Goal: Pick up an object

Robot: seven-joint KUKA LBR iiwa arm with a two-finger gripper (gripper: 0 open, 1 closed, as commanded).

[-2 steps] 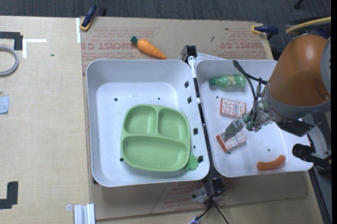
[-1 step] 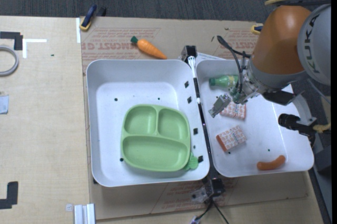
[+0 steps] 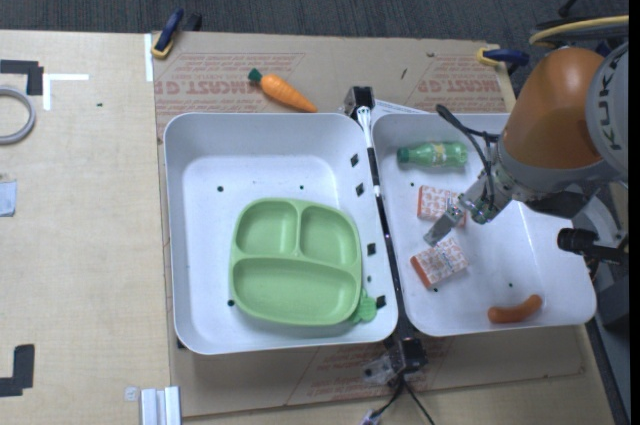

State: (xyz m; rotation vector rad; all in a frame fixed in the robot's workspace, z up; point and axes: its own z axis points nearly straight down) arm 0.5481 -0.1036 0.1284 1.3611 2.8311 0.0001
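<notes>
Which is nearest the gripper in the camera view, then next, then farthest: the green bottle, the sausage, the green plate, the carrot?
From the gripper:
1. Green bottle, right bin, top.
2. Sausage, right bin, bottom corner.
3. Green plate, left bin.
4. Carrot, on cardboard above the left bin.

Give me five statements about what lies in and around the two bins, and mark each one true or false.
1. The green divided plate lies in the left bin. True.
2. The carrot lies inside the right bin. False: it lies on the cardboard behind the left bin.
3. The green bottle lies on its side in the right bin. True.
4. The sausage lies on the green plate. False: it lies near the front edge of the right bin.
5. The gripper hangs over the left bin. False: it is over the right bin, between two red-and-white packets.
</notes>
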